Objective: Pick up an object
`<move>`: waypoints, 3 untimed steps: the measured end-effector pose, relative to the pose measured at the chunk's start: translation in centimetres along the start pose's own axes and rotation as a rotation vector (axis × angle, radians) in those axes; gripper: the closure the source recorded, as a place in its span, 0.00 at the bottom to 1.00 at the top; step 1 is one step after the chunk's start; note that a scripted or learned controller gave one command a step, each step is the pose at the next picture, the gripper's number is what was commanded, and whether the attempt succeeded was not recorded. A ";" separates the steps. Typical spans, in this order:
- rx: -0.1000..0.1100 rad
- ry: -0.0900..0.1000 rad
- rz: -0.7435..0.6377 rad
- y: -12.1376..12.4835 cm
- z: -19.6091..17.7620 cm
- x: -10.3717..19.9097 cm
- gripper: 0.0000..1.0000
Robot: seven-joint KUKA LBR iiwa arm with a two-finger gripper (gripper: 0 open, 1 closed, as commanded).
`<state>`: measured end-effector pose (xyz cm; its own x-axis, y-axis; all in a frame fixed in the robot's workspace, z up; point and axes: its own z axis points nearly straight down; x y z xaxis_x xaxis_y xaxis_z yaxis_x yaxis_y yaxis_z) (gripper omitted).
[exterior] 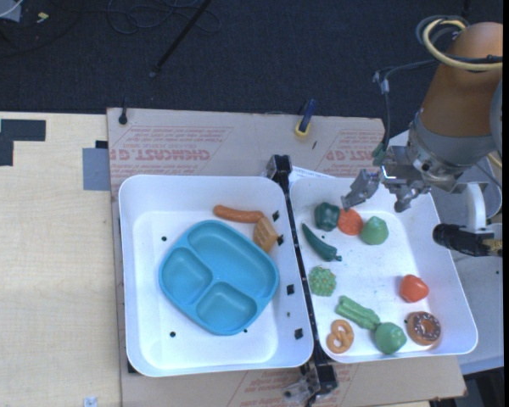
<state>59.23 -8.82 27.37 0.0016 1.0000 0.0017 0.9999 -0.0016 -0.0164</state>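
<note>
Hand (380, 192) open above right bin (458, 299), near orange ball (349, 221), green ball (374, 231).

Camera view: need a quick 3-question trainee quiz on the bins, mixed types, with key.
1. True or false: the blue divided plate lies in the right bin.
2. Which item lies nearest the right bin's bottom right corner?
A. pretzel
B. chocolate donut
C. broccoli
3. Fill in: the gripper hovers above the ____ edge of the right bin, as seen in this view.

Key
1. False: it lies in the left bin, near the sausage.
2. B.
3. Top, above the small orange piece and the green ball.
</note>
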 end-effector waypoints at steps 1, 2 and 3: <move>-0.013 -0.001 -0.002 0.2 -0.7 0.0 0.00; -0.008 -0.001 -0.002 0.1 4.1 -0.7 0.00; -0.006 0.000 -0.002 -0.2 10.5 -0.4 0.00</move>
<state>58.84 -9.24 16.85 -0.0006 1.0000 0.0017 0.9999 0.0006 -0.0105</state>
